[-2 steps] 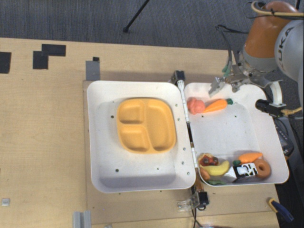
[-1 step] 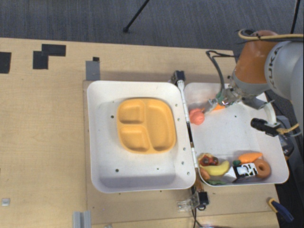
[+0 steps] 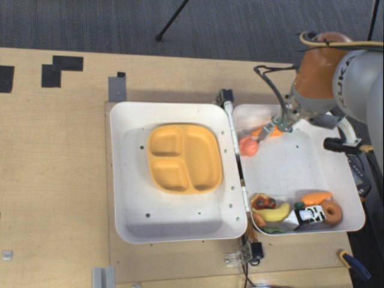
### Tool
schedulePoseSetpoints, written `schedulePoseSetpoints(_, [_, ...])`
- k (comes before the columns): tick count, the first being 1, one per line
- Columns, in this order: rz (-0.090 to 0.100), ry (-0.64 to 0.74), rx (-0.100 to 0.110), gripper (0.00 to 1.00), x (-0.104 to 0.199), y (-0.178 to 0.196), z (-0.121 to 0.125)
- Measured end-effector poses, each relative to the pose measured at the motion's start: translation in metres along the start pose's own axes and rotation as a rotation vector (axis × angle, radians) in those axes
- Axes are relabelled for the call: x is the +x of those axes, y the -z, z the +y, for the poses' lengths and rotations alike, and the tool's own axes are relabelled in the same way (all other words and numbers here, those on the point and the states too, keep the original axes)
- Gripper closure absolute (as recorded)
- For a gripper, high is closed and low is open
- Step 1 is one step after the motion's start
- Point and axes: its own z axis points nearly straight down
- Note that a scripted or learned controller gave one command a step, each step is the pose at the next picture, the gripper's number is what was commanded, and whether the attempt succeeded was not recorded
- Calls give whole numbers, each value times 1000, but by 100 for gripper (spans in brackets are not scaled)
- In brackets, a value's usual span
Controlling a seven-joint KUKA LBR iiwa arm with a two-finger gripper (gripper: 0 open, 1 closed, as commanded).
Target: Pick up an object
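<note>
Beside the pink ball (image 3: 248, 146), hand (image 3: 281, 125) sits up-right of it, over an orange piece (image 3: 268, 132). Can't tell its opening or any grasp.

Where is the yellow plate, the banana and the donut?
yellow plate (image 3: 183, 158): camera view, on its middle divider, left bin.
banana (image 3: 275, 214): camera view, on its curved middle, right bin.
donut (image 3: 332, 211): camera view, on its ring, right bin's near corner.
</note>
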Motion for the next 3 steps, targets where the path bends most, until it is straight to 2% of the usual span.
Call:
schedulePoseSetpoints(1, [-26,-107,-19,0,29,0,-21])
schedulePoseSetpoints(2, [10,-125,-3,0,50,88,53])
schedulePoseSetpoints(3, [14,-2,1,0,83,86,-8])
